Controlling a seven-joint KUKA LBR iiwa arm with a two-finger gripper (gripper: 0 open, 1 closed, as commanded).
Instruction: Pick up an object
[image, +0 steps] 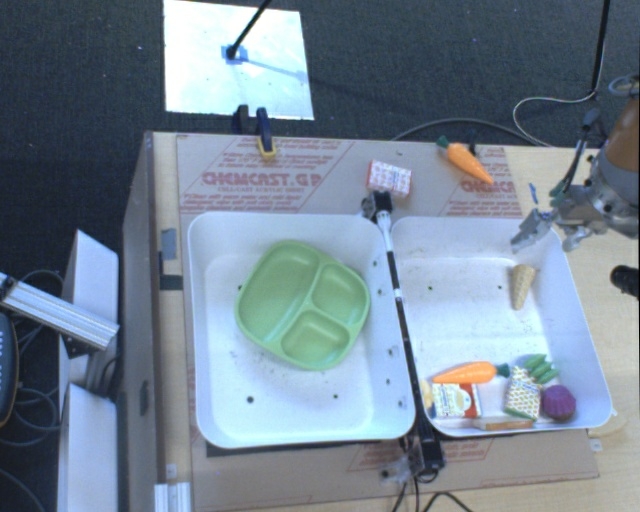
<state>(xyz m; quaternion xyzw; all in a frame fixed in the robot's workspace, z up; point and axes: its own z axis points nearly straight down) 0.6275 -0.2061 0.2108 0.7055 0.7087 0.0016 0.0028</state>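
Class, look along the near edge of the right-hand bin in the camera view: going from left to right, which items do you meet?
Small carton → toy carrot → patterned wedge → green pods → purple ball.

Toy foods (500, 390) clustered near rt bin's (590, 360) front

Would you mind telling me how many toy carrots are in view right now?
2. One carrot lies on the bench behind the right bin, outside it. The other carrot lies inside that bin near its front edge, among the clustered toys. None appears hidden.
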